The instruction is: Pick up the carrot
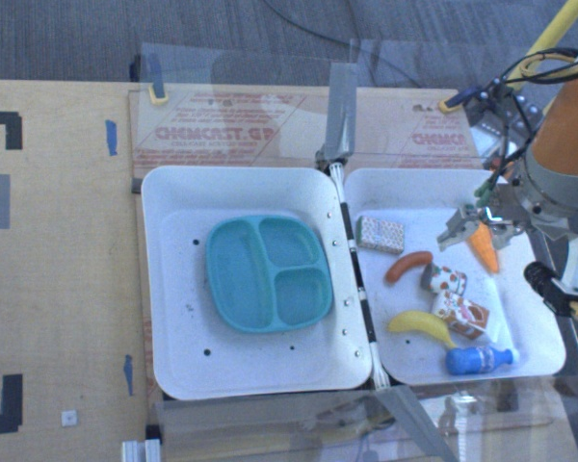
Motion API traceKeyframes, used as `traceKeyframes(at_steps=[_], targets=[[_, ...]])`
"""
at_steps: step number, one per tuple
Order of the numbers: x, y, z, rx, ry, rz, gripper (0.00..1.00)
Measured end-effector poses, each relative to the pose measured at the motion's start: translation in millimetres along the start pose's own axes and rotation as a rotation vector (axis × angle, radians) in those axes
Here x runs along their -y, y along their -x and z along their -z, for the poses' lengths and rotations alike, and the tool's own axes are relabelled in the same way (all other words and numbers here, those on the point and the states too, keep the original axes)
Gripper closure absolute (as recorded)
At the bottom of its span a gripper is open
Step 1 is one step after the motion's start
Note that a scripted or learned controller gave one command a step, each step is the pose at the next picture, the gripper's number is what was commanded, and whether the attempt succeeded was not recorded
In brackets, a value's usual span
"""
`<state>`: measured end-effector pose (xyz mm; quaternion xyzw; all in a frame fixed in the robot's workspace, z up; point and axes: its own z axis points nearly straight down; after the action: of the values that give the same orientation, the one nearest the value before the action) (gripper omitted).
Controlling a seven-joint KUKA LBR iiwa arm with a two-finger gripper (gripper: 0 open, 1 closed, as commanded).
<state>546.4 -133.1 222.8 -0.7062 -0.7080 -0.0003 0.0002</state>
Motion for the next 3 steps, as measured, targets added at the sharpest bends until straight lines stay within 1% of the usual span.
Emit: traceKeyframes(at_steps=[1, 2, 3], targets=[[-20, 69, -43, 0.002, 0.002, -0.021, 0.00], [-54, 76, -128, 0.001, 0.002, -0.008, 0.00], [-54, 77, -117, 0.002, 0.005, -0.009, 1.00]])
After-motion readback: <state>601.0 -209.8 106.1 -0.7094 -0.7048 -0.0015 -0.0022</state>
